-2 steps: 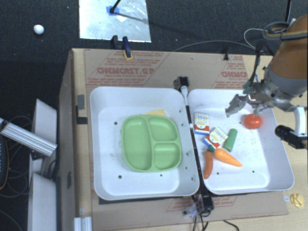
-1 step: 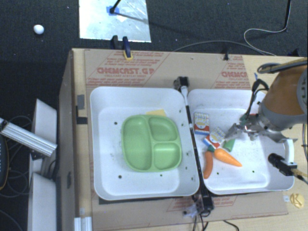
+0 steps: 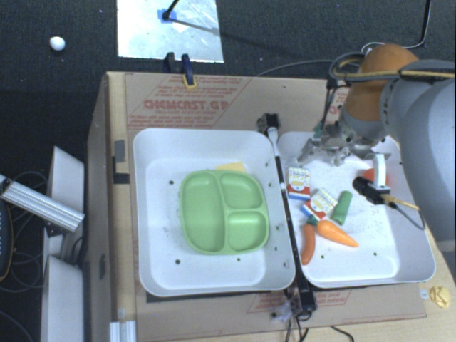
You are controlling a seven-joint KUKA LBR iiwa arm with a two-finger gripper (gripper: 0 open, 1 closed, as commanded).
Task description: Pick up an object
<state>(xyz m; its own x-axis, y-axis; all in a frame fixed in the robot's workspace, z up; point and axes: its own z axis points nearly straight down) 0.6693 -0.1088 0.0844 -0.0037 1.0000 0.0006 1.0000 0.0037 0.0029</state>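
Gripper [image 3: 326, 150] sits low over the far left corner of the right bin [image 3: 399, 262], with the grey arm [image 3: 420, 112] coming in across that bin's far right corner. Whether it is open or shut cannot be told, nor whether it has hold of anything.

Near it, along the right bin's left edge, lies a small carton [image 3: 298, 180] in white, red and blue. A second carton [image 3: 319, 204] lies closer to the bin's middle, touching a green stick [image 3: 343, 207] that lies tilted just beside it. Toward the near edge a carrot [image 3: 335, 234] lies slantwise, and a smaller orange piece [image 3: 308, 243] lies by the left edge, just beside the carrot. A red item [image 3: 369, 175] shows partly under the arm near the right edge.

The left bin [image 3: 164, 262] holds a green plate [image 3: 223, 212] with three compartments at its middle. A yellow item [image 3: 231, 167] peeks out at the plate's far edge.
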